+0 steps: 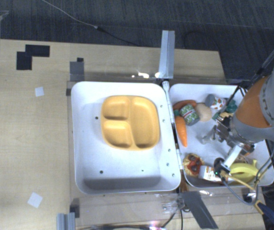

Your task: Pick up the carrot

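Plainly, we start with the worktop (26, 143), which carries two white bins: the left bin (86, 171), well away from the jaws (208, 138), holds a yellow divided plate (129, 121), and the right bin (194, 178) lies under the arm (259, 114). We cannot tell whether the jaws are wide or narrow; nothing shows between them. The carrot (181, 131) lies just to the plate side of the jaws, lengthwise against the bin's wall, apart from them. We judge it a light, stiff, rather smooth toy; a grip across its thick middle should serve best, since the tapered end may slip. The wall beside it leaves little room. Beyond the carrot sit a green-labelled can (189, 114) and a pale round thing (204, 111); nearer the camera lie a packet (194, 163) and a banana (244, 170).
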Controlling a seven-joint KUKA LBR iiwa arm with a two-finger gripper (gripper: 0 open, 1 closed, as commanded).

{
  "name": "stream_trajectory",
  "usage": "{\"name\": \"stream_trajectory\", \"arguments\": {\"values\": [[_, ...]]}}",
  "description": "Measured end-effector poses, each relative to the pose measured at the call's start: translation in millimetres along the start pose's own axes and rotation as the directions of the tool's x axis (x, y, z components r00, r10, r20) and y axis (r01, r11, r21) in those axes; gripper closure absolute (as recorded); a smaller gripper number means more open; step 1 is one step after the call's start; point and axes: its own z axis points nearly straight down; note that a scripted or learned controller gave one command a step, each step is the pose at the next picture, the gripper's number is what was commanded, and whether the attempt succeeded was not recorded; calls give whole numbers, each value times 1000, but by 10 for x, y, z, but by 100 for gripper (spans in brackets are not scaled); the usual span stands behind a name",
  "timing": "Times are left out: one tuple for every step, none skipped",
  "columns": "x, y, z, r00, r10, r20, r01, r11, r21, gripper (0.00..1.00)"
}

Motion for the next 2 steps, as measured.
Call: {"name": "stream_trajectory", "arguments": {"values": [[129,-402,-8,981,195,-2,-195,981,-9,0],[-452,21,-7,911,412,6,-412,911,1,0]]}}
